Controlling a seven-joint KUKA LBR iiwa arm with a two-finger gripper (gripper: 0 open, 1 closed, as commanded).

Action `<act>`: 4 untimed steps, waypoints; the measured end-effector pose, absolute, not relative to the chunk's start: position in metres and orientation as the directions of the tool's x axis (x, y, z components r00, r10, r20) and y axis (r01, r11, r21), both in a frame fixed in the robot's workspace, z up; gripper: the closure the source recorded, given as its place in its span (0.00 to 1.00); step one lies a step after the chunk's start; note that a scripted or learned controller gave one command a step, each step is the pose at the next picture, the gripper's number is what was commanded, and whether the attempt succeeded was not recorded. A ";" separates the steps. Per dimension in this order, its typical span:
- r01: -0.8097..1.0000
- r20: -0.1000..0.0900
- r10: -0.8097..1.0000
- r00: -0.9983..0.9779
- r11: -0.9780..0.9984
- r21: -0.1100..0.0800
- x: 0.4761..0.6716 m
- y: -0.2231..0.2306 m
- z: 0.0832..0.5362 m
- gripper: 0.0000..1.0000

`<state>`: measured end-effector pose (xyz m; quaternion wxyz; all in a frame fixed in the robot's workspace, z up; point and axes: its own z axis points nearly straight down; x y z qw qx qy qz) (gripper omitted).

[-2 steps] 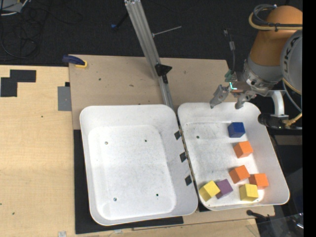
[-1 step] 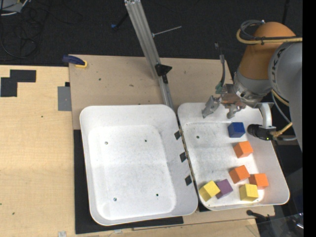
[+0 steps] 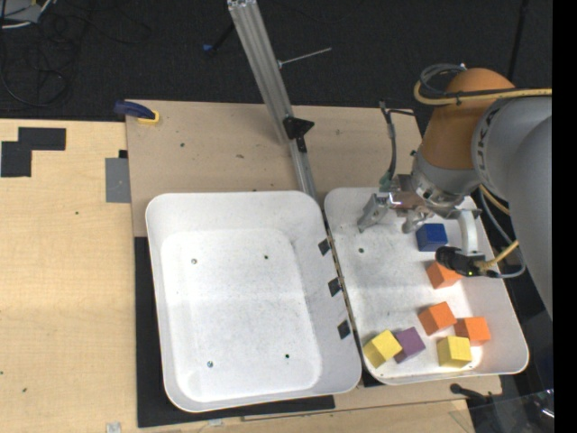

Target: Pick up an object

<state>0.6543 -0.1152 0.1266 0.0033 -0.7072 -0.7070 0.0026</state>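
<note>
The gripper (image 3: 389, 207) hangs over the far end of the right bin (image 3: 379, 269); whether its fingers are spread or pressed together I cannot tell. The blocks lie toward that bin's right side and near corner: a blue block (image 3: 432, 235) nearest the gripper, and orange, purple and yellow ones beyond. The bins rest on a pale wooden bench (image 3: 207, 152) against a dark backdrop.

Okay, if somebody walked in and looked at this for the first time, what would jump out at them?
Probably the arm, grey and orange, reaching in from the right with its tool over the far end of the right bin. Next, the coloured blocks in that bin: a blue one near the tool and orange, yellow and purple ones bunched at the near end.
</note>
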 end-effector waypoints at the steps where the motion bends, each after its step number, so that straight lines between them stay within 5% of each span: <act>1: 1.000 0.000 1.000 -0.002 0.002 -0.003 0.654 -0.114 0.090 0.00; 2: 1.000 0.000 1.000 0.001 -0.001 -0.003 0.654 -0.115 0.101 1.00; 4: 1.000 -0.001 1.000 0.003 -0.003 0.004 0.655 -0.129 0.221 1.00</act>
